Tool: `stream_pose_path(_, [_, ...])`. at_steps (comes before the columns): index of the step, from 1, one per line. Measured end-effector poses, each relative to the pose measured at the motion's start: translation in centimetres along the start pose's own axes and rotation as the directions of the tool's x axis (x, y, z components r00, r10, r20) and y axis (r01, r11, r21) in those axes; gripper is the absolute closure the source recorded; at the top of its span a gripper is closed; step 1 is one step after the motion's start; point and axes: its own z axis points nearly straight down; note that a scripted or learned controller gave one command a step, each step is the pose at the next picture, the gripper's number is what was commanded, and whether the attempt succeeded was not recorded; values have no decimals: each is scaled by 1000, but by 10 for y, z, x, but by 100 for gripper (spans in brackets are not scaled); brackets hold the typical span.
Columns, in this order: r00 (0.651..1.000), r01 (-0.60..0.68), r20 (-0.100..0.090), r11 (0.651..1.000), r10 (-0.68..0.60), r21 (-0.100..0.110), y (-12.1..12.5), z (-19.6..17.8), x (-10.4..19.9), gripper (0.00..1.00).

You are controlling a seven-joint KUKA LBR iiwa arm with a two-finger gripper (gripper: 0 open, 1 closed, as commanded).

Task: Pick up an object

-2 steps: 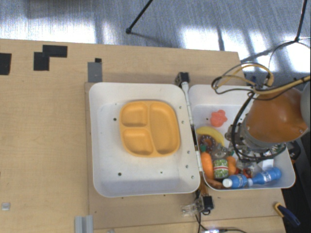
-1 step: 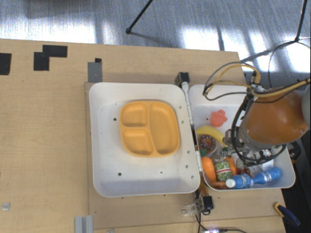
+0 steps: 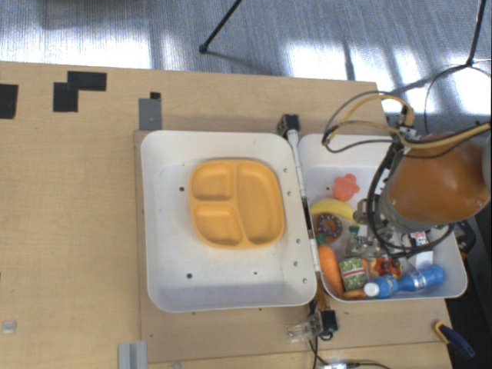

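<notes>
Left white bin point(image 3: 165, 229), frame centre: holding a yellow divided plate point(image 3: 234, 204). Right white bin point(image 3: 323, 156), lower right of frame: holding a banana point(image 3: 332, 208), carrot point(image 3: 330, 267), blue bottle point(image 3: 407, 281), pink piece point(image 3: 346, 184). Arm's orange band point(image 3: 438, 179) hanging over the right bin. Both bins sitting on the tabletop point(image 3: 69, 229).

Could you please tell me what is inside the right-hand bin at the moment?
A banana, carrot, blue bottle and small packets lie in the right bin. The arm covers its far side.
</notes>
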Motion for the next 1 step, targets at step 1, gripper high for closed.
stream_pose_path(1, [999, 35, -10, 998, -36, -57, 19, -80, -32, 100])
